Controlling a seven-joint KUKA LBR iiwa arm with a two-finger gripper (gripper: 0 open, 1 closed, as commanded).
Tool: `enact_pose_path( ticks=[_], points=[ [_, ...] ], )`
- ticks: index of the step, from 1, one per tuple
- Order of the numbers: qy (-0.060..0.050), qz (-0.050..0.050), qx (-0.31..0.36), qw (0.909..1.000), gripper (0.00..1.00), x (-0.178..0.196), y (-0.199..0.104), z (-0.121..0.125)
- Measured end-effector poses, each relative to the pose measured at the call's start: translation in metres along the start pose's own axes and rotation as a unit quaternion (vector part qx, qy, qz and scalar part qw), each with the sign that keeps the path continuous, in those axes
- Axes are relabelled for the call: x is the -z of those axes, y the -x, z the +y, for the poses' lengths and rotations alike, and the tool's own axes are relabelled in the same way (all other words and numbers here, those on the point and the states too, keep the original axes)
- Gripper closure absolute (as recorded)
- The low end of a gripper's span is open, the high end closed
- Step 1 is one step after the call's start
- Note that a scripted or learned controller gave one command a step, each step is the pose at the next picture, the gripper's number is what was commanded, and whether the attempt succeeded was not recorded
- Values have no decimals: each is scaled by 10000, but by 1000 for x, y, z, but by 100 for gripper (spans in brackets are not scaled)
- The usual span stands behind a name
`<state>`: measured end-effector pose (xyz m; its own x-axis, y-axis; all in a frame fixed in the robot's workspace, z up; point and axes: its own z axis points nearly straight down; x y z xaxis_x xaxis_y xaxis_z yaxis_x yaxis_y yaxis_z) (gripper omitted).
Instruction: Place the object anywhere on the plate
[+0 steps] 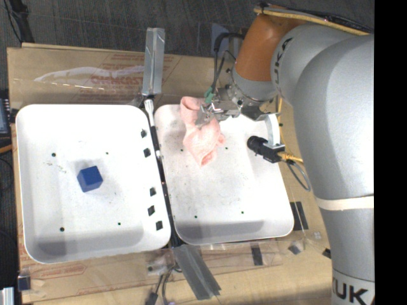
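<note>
sitting on a cardboard-covered bench (82, 75), two white bins (38, 170), dark floor

A blue cube (90, 178) lies in a white bin (38, 145); the crumpled cloth (202, 138) is pale pink.

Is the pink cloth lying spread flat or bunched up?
Bunched: the pink cloth sits crumpled in the right bin, under the gripper.

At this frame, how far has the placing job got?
Nothing looks placed: no plate is identifiable. In hand: the gripper is at the top of a pink cloth-like object hanging over the right bin; whether it is actually gripped is unclear. The blue cube lies in the left bin. The placing itself is left.
</note>
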<state>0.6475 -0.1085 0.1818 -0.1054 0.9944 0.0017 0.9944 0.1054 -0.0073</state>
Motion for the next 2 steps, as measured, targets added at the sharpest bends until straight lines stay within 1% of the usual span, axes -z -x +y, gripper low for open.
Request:
enact_pose_path(
  ticks=[1,2],
  points=[
    [17,-8,51,10000,100,47,0,1],
    [-4,-7,2057,9786,100,34,-52,-3]
  ],
)
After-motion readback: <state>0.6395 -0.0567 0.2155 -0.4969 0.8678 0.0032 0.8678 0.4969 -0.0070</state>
